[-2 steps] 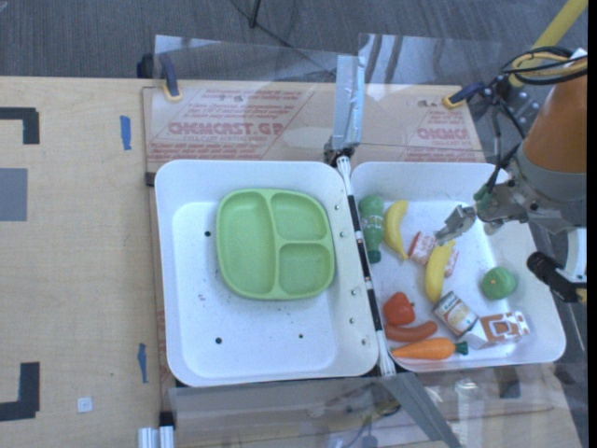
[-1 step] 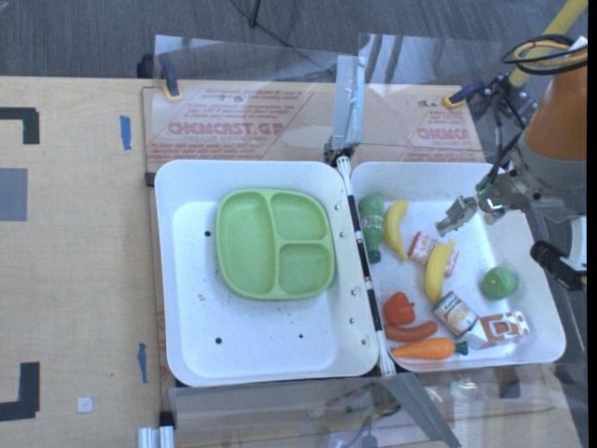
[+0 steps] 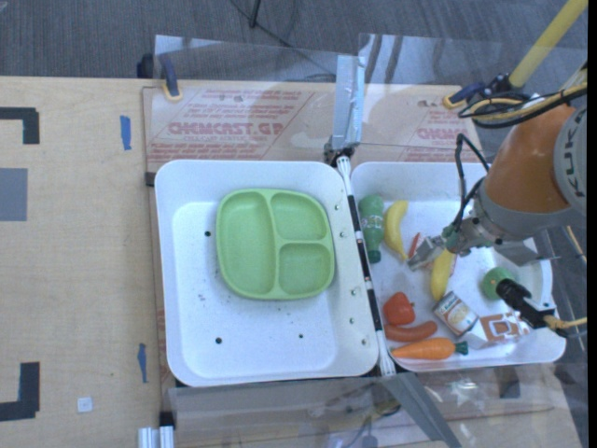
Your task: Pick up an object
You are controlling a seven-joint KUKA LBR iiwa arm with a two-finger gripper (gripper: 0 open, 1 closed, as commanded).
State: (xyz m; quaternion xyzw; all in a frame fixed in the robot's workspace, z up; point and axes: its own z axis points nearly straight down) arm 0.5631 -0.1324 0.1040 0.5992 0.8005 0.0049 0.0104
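The gripper hung low over the right bin, its fingers parted narrowly with nothing between them, just right of a banana and touching or nearly touching the far end of a second banana. A green bottle lay at the bin's left wall. Nearer sat a red pepper, a sausage, a carrot and a small carton. The left bin held a green divided plate.
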